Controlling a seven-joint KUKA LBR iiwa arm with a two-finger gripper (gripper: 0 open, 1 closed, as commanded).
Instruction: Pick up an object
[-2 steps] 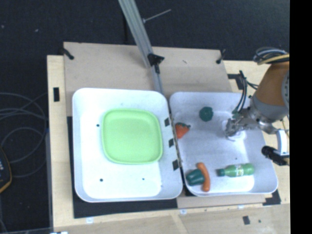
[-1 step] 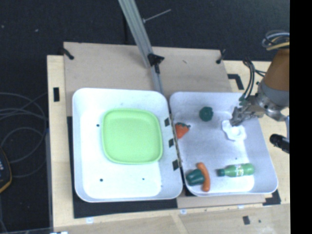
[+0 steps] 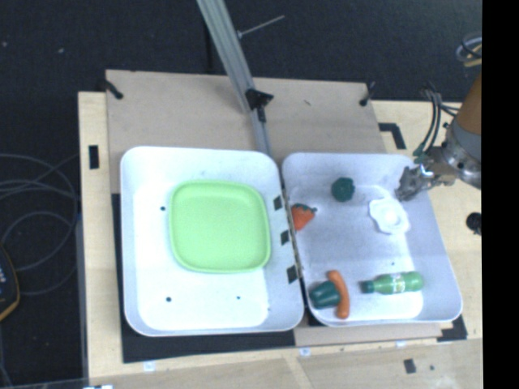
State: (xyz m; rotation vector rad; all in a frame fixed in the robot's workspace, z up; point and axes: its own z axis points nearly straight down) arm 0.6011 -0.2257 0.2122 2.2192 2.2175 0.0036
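Observation:
The right bin [image 3: 422,241] holds several small objects: a dark green ball [image 3: 343,189], a white crumpled piece [image 3: 388,215], an orange-red item [image 3: 302,216] by the left wall, a green bottle [image 3: 393,283] lying on its side, and an orange carrot-like stick beside a dark green cup [image 3: 331,292] near the front. My gripper [image 3: 411,181] hangs at the bin's upper right edge, just right of the white piece and above it. Nothing shows between its fingers.
The left bin [image 3: 146,241] carries a light green square plate [image 3: 219,226]. A grey metal pole [image 3: 229,47] slants down from the top to the gap between the bins. Cables run by the arm at the right.

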